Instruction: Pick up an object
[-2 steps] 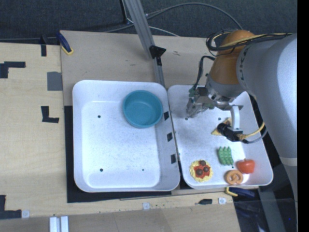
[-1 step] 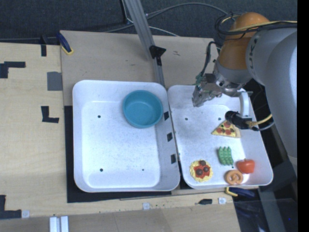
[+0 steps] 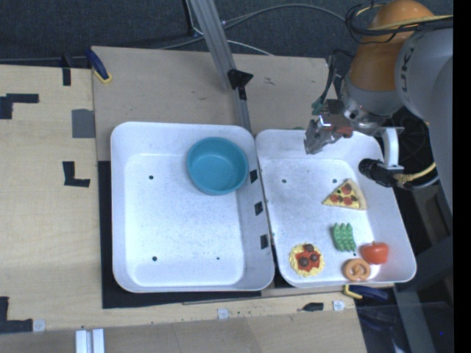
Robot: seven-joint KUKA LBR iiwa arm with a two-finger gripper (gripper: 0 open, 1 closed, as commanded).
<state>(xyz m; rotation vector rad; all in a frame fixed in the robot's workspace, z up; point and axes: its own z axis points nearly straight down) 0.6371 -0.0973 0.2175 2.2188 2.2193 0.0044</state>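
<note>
My gripper hangs over the far end of the right bin, with nothing between its fingers that I can see. In that bin lie a pizza slice, a green ridged piece, a round pizza-like toy, a red tomato-like toy and an orange ring. The pizza slice sits closest to the gripper, some way toward the near side and to its right. A blue bowl stands in the far part of the left bin.
A slanted metal pole crosses down to the gap between the bins. Cables run over the dark surface at the back. The grey arm with its orange band fills the upper right.
</note>
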